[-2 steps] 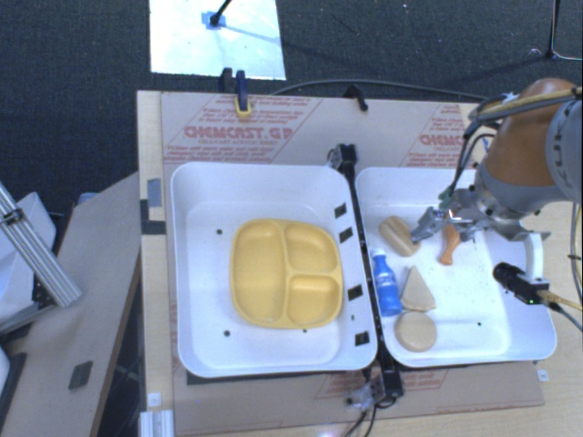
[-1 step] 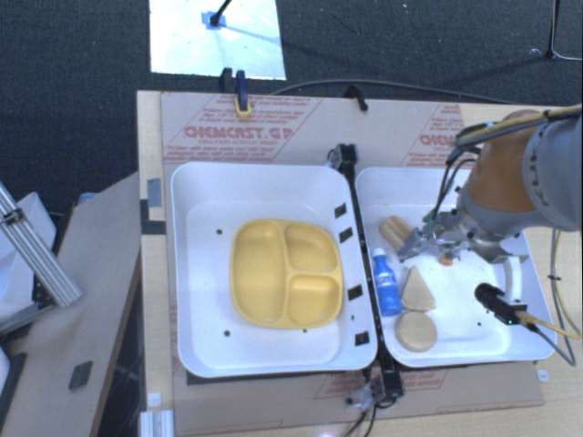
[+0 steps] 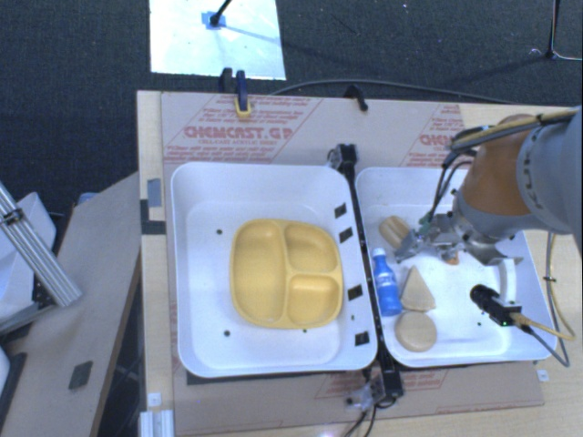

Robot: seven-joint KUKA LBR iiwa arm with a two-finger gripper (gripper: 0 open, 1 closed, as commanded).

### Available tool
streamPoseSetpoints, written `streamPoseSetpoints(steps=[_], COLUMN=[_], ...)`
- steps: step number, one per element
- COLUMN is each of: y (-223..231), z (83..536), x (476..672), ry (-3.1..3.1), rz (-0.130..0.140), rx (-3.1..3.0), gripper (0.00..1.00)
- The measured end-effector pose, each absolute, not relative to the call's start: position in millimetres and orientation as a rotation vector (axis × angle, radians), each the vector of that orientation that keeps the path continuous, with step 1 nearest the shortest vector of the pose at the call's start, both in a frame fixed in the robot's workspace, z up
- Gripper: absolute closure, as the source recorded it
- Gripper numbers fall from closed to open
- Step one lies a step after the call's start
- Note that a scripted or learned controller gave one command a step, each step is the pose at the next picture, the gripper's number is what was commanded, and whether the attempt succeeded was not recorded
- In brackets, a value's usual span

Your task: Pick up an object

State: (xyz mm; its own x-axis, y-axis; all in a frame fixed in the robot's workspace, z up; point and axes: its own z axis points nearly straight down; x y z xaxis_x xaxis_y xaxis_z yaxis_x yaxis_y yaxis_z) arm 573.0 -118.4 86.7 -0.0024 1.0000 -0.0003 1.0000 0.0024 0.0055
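The right bin point(image 3: 405, 182) holds a blue bottle point(image 3: 386, 282) lying along its left wall, a tan roll point(image 3: 393, 230) at the upper left, a tan wedge point(image 3: 417, 289) in the middle and a round tan disc point(image 3: 416, 331) near the front. My gripper point(image 3: 424, 244) is low in this bin, just right of the roll and above the wedge. Nothing shows as held.
The left bin point(image 3: 187, 235) carries a yellow divided plate point(image 3: 287, 271). A black divider with clips point(image 3: 351, 244) separates the bins. The grey arm with its orange band point(image 3: 496, 185) crosses the right bin's far right side. A metal rail point(image 3: 36, 253) lies at the left.
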Motion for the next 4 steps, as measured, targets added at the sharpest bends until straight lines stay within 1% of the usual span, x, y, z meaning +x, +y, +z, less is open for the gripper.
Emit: streamPoseSetpoints(steps=[1, 2, 4], y=[-118.8, -118.2, -136.5], z=[95.8, 146.4, 243.8], x=[572.3, 583.7, 587.1], ry=[2.222, 2.222, 2.223], rz=[0.004, 0.005, 0.004], rx=[2.217, 2.214, 2.215], gripper=[1.0, 1.0, 1.0])
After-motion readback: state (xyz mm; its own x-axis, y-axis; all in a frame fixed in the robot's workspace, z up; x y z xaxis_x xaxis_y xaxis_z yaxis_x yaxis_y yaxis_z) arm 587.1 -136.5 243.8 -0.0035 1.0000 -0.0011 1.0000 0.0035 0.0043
